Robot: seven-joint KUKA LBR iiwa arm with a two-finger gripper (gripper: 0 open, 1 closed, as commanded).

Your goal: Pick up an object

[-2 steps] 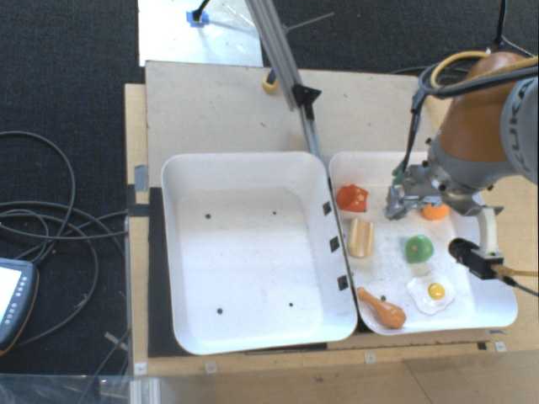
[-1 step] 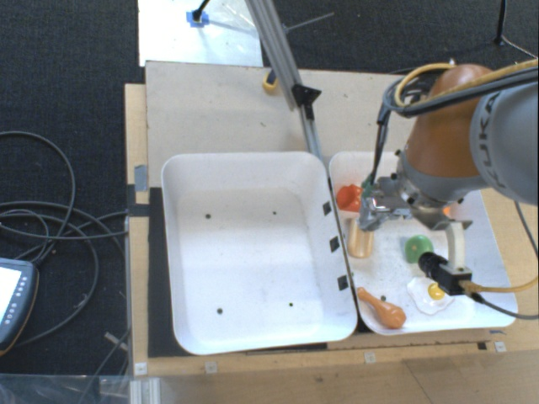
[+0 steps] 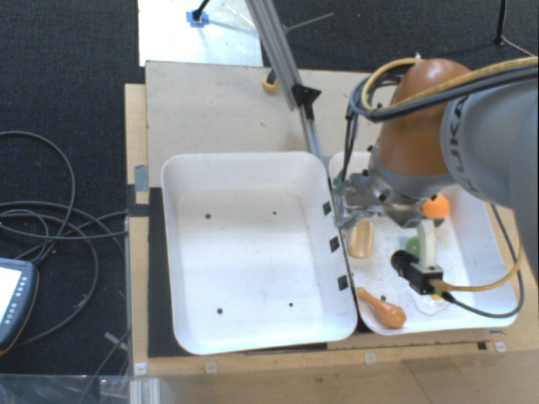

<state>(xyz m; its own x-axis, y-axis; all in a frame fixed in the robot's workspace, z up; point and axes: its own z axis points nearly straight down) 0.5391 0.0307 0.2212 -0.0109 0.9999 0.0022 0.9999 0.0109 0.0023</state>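
We cannot tell the gripper (image 3: pixel 360 217) state over the tan block (image 3: pixel 361 239); at the right bin's (image 3: pixel 497 251) nine o'clock wall, it may jam.

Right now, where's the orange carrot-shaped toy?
The carrot-shaped toy lies at the near edge of the right bin, close to the divider, below the tan block.

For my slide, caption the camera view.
KUKA arm reaches into the right bin above a carrot and tan block; left bin alongside.
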